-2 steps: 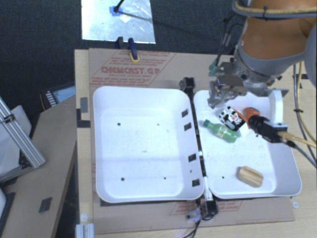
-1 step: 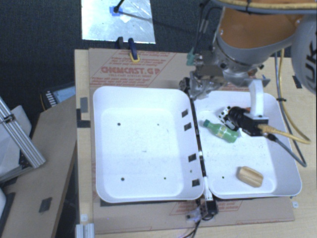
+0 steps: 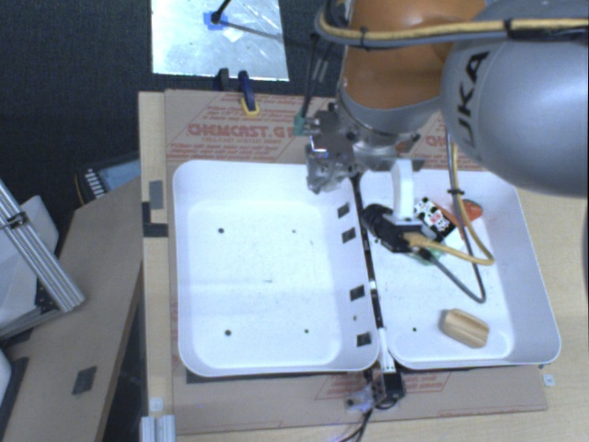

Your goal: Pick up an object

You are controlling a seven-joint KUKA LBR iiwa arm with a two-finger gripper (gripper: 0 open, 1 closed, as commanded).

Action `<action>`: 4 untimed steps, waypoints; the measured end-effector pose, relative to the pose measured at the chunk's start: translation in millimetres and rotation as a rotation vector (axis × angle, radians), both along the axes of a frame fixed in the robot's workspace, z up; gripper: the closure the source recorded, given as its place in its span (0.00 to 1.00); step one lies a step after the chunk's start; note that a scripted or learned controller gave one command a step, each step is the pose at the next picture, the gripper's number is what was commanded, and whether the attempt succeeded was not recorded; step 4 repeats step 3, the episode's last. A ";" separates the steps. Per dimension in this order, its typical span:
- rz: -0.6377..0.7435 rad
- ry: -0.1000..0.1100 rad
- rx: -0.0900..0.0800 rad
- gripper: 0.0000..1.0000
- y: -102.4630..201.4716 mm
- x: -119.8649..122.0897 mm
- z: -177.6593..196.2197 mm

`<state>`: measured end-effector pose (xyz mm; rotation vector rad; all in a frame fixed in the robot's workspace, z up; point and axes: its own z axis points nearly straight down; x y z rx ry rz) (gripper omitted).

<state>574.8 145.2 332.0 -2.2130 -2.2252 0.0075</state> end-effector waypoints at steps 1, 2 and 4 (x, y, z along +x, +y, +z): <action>0.006 -0.021 0.009 1.00 79.2 19.7 126.3; -0.003 -0.015 0.005 1.00 34.7 -68.4 165.3; -0.006 -0.010 0.002 1.00 45.7 25.2 175.5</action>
